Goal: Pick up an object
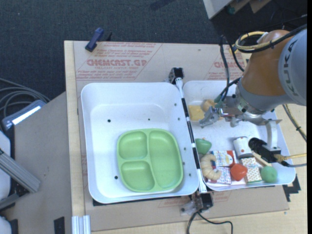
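Arm (pixel 273 77) bent low, gripper (pixel 220 117) over the right bin (pixel 287 179)

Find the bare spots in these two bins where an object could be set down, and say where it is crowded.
Free: the left bin's floor behind and left of the green tray. Crowded: the right bin's near end, packed with small toys, with the gripper over its far end.

Robotics lab: KUKA arm (pixel 273 67) over two white bins (pixel 97 130) on paper-masked bench (pixel 122 62), loose cables (pixel 14 101) left, dark carpet (pixel 48 9) far.
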Controlling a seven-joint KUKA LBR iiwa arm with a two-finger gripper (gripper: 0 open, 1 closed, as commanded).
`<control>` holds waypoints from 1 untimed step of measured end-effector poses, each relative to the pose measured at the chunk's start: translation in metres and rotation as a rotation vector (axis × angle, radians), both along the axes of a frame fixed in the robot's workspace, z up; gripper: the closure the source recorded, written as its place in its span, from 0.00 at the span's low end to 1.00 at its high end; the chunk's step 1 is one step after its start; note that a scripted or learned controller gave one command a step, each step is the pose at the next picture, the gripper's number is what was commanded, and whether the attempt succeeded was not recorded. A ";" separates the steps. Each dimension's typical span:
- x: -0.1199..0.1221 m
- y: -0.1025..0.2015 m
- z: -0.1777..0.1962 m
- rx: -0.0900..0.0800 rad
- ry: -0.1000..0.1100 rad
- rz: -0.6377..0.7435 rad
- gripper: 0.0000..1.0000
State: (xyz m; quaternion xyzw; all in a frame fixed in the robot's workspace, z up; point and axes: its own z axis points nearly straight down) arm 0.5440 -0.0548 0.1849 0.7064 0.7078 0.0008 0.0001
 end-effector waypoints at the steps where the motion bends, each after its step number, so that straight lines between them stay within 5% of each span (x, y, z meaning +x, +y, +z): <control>1: 0.004 -0.062 -0.101 -0.002 0.003 -0.003 0.00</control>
